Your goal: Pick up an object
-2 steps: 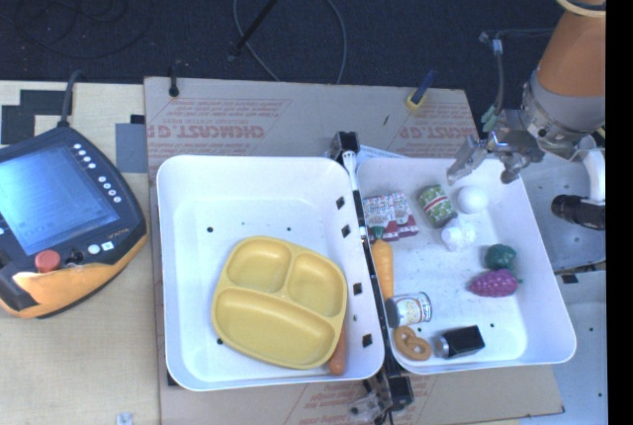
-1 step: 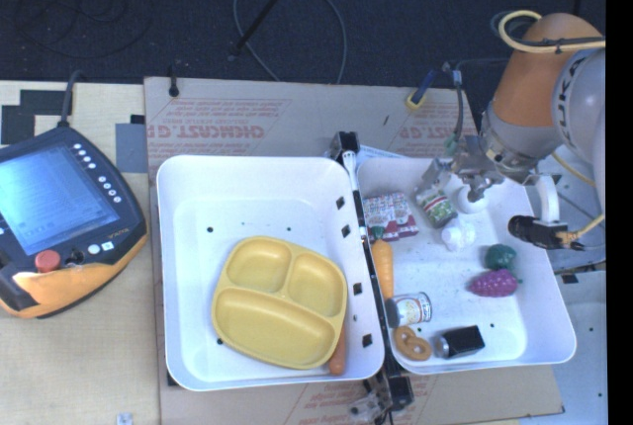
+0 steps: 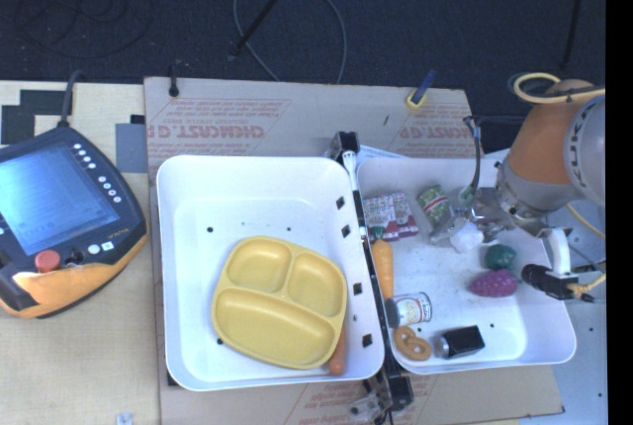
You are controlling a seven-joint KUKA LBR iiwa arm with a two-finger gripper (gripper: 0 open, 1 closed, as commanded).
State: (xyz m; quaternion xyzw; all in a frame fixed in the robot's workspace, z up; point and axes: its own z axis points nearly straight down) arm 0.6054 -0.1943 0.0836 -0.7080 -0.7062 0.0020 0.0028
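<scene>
My gripper (image 3: 465, 227) sits low in the right bin (image 3: 554, 339), near its far side, but the wrist hides the fingertips, so I cannot tell from here how it stands or whether it has anything. Working down by size: the left bin (image 3: 188, 215) carries the yellow divided plate (image 3: 281, 302), with the teach pendant (image 3: 59, 215) out on the bench to its left. In the right bin, an orange carrot (image 3: 382, 267) lies along the near wall by the divider, and a printed packet (image 3: 388, 213) lies at the far end, left of the gripper. A black block (image 3: 461, 341), a small tin (image 3: 412, 308) and a pretzel-like ring (image 3: 411, 346) sit at the front. Closest to the tool are a green-labelled item (image 3: 431, 200) just to its left, a pale, crumpled-looking thing (image 3: 463, 237) right beneath it, a dark green lump (image 3: 499, 256) and a purple bunch of grapes (image 3: 493, 284) just to the right and nearer me. My worry is crowding: with these pieces so close together, a close could pinch an edge or nudge a neighbour, and the piece would slip out on the lift. The bin wall is also near enough to foul a finger.
</scene>
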